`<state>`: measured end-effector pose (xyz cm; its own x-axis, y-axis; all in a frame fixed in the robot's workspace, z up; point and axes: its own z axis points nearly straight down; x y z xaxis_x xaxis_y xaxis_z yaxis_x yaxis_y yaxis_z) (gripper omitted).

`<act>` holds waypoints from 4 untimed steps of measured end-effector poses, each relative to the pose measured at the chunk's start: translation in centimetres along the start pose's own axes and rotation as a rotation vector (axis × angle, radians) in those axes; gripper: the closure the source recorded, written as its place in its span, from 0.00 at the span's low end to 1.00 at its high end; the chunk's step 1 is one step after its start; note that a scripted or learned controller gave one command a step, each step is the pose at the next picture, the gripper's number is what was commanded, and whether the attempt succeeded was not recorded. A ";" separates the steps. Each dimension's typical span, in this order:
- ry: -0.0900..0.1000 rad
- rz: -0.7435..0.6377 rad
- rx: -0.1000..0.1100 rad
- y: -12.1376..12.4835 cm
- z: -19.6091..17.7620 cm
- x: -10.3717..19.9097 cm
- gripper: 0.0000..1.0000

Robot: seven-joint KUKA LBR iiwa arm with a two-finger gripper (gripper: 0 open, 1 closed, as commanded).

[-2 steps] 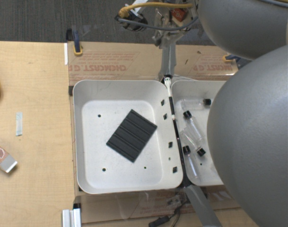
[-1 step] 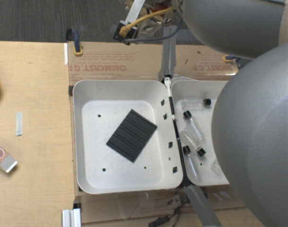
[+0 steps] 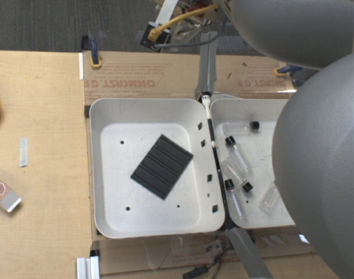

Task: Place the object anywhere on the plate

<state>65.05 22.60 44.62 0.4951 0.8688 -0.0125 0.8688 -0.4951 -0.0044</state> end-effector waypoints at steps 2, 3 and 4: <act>-0.012 -0.003 0.005 0.2 -1.3 0.0 1.00; 0.011 0.729 0.001 1.3 0.6 -0.5 1.00; 0.009 0.734 0.000 1.5 -0.3 -0.6 1.00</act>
<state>66.03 21.30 44.89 0.9495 0.3137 -0.0039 0.3137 -0.9495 0.0015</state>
